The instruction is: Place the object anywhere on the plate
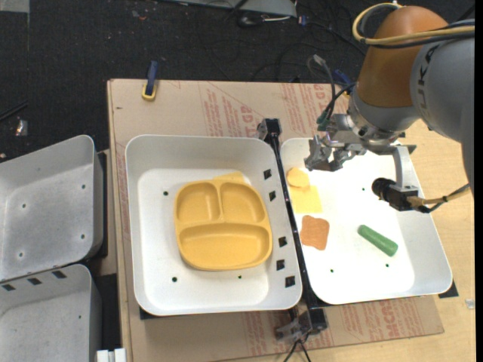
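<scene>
Dark carpet strewn with cables is seen behind a brown worktop [196, 100] on which two shallow white bins are set side by side. A blue and yellow clamp [150, 81] is fixed at the far left edge of the worktop. The arm [423, 59], grey with an orange band, is extended from the right, and the tool [326, 157] is held over the far left part of the right bin [423, 277]. Whether its fingers are apart or together cannot be told, since they are seen only as a dark cluster against the white floor. Nothing can be made out between them. Just below and to the left of the tool, a small yellow round piece [297, 177] is found, touching or overlapping a pale yellow square slice [307, 199] nearer the viewer. Further below the tool, an orange-brown piece [315, 232] is laid flat, near the slice but apart from it. A green stick [377, 240] is seen well to the lower right of the tool, lying at a slant. Well to the left of the tool, across the divider, the yellow plate [223, 225] with three compartments is set in the middle of the left bin [151, 277]; nothing is seen on it. Two white trays [45, 194] are placed off the worktop, far to the left.
</scene>
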